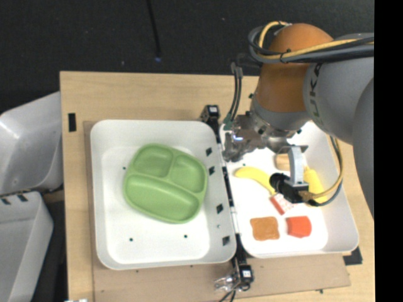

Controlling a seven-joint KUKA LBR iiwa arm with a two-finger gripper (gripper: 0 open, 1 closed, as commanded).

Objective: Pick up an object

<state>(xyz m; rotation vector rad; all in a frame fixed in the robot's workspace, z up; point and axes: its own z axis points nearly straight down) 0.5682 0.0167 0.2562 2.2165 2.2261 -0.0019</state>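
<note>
Lay in the right bin [343, 234] — a yellow banana [253, 174], an orange slice of toast [265, 228], a red block [299, 226]. Hung low over that bin's upper left, the gripper [238, 142] under the arm [286, 74], just above the banana; could not tell the jaws' state. Rested in the left bin [104, 231] — a green divided plate [166, 182].
</note>
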